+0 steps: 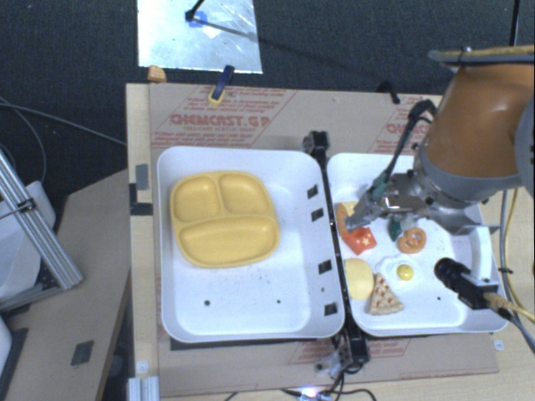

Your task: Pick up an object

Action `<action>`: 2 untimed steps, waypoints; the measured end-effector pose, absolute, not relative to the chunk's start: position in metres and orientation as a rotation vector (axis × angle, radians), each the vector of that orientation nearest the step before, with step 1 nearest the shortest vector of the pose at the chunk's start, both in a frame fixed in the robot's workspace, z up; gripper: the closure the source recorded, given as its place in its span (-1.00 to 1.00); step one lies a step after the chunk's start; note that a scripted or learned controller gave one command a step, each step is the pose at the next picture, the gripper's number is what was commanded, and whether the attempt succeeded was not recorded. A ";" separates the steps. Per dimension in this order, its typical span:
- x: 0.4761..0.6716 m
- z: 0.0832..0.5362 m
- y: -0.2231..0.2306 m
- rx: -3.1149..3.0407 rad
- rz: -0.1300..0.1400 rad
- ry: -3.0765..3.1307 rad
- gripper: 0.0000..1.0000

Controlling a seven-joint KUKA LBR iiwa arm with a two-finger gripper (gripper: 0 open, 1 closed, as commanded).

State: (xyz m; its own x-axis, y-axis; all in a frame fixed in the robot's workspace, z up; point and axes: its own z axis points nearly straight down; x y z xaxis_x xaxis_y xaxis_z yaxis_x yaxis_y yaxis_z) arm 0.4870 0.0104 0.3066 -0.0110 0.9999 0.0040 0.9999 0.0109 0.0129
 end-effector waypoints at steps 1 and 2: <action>0.488 0.311 0.007 2.209 0.008 2.228 1.00; 0.504 0.281 0.053 2.213 0.001 2.231 1.00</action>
